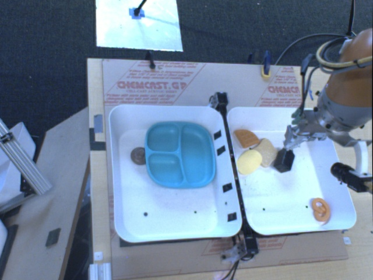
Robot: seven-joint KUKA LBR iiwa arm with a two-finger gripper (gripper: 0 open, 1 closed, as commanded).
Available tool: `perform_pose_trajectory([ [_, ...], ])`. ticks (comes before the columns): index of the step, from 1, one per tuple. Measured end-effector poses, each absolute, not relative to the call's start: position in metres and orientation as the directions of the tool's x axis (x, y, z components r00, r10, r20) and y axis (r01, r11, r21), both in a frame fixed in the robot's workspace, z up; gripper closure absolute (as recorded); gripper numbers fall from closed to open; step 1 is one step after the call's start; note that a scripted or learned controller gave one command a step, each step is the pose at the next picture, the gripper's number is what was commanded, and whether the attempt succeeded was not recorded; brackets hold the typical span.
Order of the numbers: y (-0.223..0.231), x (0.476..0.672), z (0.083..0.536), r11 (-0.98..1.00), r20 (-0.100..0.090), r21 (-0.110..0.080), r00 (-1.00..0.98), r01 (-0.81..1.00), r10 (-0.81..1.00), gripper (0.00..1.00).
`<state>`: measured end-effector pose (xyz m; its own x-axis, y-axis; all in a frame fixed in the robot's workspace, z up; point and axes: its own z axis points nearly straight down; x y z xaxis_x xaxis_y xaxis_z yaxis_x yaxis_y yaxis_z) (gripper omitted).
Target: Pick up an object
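Note:
My gripper hangs over the left part of the right bin, reaching in from the right. Directly at its lower end is a small black block; I cannot tell whether it is held or rests on the bin floor. Just left of it lie a beige piece, a yellow round thing and an orange bread-like piece. An orange pretzel lies in the bin's near right corner.
The left bin holds a blue divided plate with a small brown disc at its left edge. A black-tabbed divider separates the bins. Bare floor spans the right bin's near middle.

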<state>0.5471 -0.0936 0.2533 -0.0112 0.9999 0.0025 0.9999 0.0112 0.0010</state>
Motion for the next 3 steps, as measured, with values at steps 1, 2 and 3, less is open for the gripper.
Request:
perform_pose_trajectory([
  [1,-0.037,0.542,0.239,0.011,0.002,0.0,-0.011,1.0,1.0,1.0],
  [2,0.018,0.539,0.245,0.011,0.003,0.002,-0.011,1.0,1.0,1.0],
  [3,0.08,0.524,0.236,0.012,0.003,-0.001,-0.012,1.0,1.0,1.0],
])
